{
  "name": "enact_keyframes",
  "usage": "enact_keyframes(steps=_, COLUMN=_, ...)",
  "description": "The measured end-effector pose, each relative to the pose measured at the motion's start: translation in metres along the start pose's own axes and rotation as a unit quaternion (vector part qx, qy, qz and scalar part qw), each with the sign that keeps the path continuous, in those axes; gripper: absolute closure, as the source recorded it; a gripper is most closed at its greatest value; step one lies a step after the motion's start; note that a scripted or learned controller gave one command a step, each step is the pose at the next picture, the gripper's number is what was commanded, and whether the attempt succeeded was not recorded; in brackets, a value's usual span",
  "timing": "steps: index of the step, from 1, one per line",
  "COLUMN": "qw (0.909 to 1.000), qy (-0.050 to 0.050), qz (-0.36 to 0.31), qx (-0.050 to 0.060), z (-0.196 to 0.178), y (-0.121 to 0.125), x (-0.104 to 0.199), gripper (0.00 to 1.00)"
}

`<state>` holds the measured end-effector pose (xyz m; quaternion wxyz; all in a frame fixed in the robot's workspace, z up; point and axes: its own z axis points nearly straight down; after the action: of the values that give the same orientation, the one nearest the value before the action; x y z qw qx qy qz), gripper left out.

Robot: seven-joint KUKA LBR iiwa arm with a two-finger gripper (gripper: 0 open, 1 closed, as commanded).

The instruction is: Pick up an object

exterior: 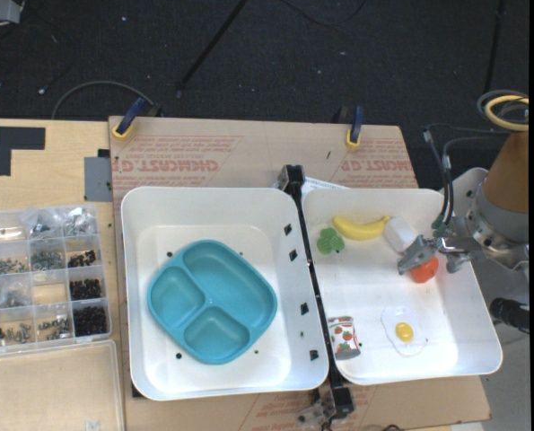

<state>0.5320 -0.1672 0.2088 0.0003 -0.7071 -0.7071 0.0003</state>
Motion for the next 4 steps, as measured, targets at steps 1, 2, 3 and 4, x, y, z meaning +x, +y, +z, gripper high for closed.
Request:
enact_keyframes(steps=1, qw=1.0, qy=0.001, qz=0.002, qx=0.002, z=0.049, y=-0.056, x=-0.03, gripper=0.0)
enact_keyframes(steps=2, qw=1.0, qy=0.0, qz=0.0, qx=-0.001, z=0.029, y=-0.056, x=-0.04, gripper=0.0)
enact_keyframes(steps=3, qw=1.0, qy=0.0, qz=0.0, qx=0.0, z=0.024, y=-0.056, x=-0.046, gripper=0.0)
enact_keyframes(steps=4, qw=1.0, qy=0.0, qz=-0.001, qx=0.0, z=0.025, y=0.011, x=-0.046, gripper=0.0)
